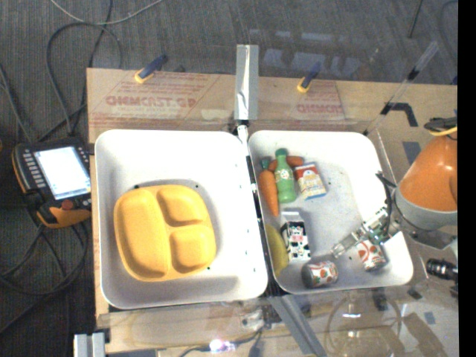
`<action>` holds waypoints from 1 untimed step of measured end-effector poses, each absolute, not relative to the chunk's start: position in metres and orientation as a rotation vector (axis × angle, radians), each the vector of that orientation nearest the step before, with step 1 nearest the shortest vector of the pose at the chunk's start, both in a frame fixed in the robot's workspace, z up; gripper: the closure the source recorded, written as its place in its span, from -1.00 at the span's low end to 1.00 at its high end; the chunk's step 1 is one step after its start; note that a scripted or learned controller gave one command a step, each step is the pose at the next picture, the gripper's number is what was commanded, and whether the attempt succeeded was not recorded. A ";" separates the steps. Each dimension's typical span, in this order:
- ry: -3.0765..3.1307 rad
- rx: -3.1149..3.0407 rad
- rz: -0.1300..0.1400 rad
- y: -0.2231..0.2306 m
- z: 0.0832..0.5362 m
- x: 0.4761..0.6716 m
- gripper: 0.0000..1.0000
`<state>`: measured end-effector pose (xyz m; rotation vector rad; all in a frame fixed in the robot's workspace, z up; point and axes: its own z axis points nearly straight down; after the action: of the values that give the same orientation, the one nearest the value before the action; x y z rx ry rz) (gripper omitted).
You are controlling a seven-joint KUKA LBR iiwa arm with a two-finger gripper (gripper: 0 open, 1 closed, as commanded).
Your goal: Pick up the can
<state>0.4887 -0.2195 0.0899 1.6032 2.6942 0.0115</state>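
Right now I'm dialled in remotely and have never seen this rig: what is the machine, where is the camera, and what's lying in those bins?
You are looking down at a slant from one fixed camera above a bench. The orange and grey shape at the right edge is a robot arm; its gripper reaches into the right bin.

That bin holds toy groceries: a carrot, a green bottle, a small carton, a black and white carton, something yellow beside it, and two cans. One can lies near the front wall. The other can sits right by the gripper; I cannot tell whether it is gripped.

The left bin holds a yellow divided tray.
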 end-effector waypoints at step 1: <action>2.686 1.596 0.014 -0.219 0.101 0.492 1.00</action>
<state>0.4918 -0.2193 0.1012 1.5964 2.6858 0.0138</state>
